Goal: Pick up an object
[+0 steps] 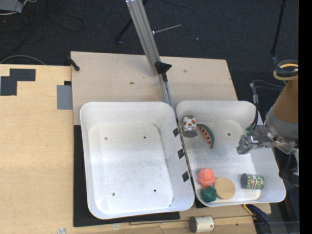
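End effector above right bin — small green-patterned can lying sideways.

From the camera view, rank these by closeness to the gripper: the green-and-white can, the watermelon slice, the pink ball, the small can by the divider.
Gripper sits at the right bin's right side.
1. Green-and-white can lying on its side, just below it, near the bin's front right corner.
2. Red-and-green watermelon slice, to its left, mid-bin.
3. Pink ball, lower left.
4. Small red-and-white can, farthest, against the divider.
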Available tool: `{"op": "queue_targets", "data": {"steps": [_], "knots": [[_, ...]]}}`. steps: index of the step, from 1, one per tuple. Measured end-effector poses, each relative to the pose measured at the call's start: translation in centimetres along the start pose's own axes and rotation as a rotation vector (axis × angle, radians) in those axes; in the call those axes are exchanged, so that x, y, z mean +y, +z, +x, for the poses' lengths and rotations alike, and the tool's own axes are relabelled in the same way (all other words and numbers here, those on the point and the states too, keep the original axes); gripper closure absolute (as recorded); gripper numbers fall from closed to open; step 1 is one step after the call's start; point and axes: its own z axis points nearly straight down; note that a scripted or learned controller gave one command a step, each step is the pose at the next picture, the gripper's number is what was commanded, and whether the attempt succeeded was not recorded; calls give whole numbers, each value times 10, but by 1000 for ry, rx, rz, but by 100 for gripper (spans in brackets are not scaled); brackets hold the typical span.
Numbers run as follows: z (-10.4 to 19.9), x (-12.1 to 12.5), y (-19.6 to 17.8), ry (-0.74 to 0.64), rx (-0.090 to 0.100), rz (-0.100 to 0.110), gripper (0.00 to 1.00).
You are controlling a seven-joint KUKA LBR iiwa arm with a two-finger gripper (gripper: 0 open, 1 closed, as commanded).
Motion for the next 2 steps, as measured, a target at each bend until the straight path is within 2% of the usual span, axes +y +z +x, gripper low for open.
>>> {"op": "queue_targets", "data": {"steps": [1, 2], "knots": [[-1, 1, -30, 1, 0, 1, 100], [44, -7, -38, -2, 3, 5, 100]]}}
